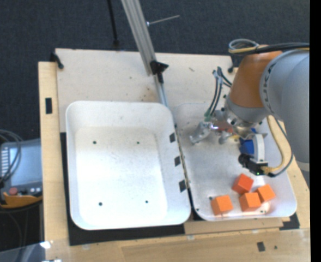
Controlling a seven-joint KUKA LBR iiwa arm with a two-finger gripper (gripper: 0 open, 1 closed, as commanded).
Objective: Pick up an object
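Several orange blocks lie in the near right corner of the right bin (204, 168): one (222, 204) nearest the bin's middle, one (243, 184) farther back, and two (250, 201) (265, 193) close together by the right rim. My gripper (210, 137) hangs over the far part of the right bin, well behind the blocks and to their left. Its two metal fingers (196, 137) stand spread apart, open, with nothing between them. The grey arm with its orange band (250, 86) reaches in from the right.
The left bin (73, 146) sits beside the right one, with black clips along the shared rim. A slanted aluminium post (141, 34) rises from the bench behind the bins. A control pendant (16, 168) and cables lie off the bench at the left.
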